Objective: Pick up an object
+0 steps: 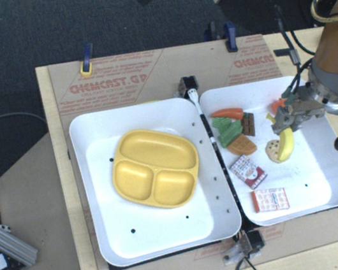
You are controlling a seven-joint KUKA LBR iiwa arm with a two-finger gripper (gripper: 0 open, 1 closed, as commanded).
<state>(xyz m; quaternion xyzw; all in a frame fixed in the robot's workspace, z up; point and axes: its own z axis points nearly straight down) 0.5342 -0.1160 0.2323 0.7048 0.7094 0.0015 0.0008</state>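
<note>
Camera view looks down on two white bins side by side on a bench. On the left, the left bin [95, 196] holds a yellow tray [155, 167] with three dips in it. Behind the bins, the brown board [113, 76] has red letters that look like "CHEMCAST", and the rest is too faint to read. Next comes the right bin [322, 198], and this one has lots of little things. Near its left side are an orange carrot [227, 114], a green toy [227, 131], a dark brown block [249, 124] and a tan piece [243, 146]. Below those lie a small red and white packet [247, 172] and a red and white box [270, 200]; the print on them is too small to read. A bit more to the right is a yellow banana [284, 146] beside a small cream dotted thing [273, 147]. The gripper [285, 120] hangs right over the top end of the banana. I cannot tell if its jaws are wide or closed, or if they hold anything. The banana looks like a light toy, hard and a little slippery. I think the best place to grab it is across the middle, where it is thin enough to fit.
</note>
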